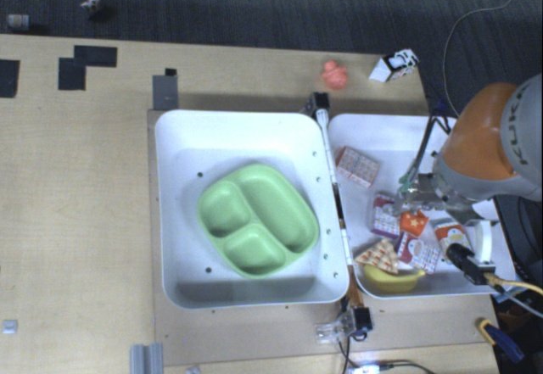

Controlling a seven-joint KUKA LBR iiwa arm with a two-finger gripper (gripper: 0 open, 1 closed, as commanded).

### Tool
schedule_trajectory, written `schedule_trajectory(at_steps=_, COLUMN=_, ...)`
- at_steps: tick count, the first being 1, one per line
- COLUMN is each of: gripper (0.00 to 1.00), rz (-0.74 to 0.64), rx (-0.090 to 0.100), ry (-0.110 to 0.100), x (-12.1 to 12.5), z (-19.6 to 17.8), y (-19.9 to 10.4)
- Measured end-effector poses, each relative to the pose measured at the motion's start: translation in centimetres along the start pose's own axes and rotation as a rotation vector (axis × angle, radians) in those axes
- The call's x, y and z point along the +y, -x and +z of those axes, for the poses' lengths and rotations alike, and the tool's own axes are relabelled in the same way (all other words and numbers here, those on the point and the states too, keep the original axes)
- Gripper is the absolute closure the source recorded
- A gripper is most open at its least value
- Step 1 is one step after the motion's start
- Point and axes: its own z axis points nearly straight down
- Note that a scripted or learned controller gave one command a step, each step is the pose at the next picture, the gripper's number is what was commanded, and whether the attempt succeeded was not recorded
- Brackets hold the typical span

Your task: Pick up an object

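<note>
My gripper [412, 198] hangs low over the middle of the right bin [382, 133], with the arm's orange band [477, 142] above it at the right. Directly under the gripper lies a small orange-red item [413, 223]. Just to its left is a purple-pink packet [384, 215]. A pink checked box [357, 166] rests further back in the bin. At the bin's front edge lie a yellow banana [392, 280], a waffle-like piece [379, 256] and a red-and-white packet [422, 253]. Whether anything is held is hidden by the wrist.
The left bin [174, 194] holds a green divided plate [256, 217]. On the bench behind the bins lie a pink toy [335, 74] and a small black-and-white item [394, 64]. Cables run along the right side.
</note>
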Motion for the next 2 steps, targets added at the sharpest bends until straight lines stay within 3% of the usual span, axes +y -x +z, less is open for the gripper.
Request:
schedule_trajectory(at_steps=1, gripper=1.00, rz=-0.002, rx=0.002, ry=-0.020, x=8.0, z=-8.1, y=-5.5)
schedule_trajectory(at_steps=2, gripper=1.00, rz=-0.003, rx=0.003, ry=-0.022, x=3.0, z=-13.0, y=-10.8)
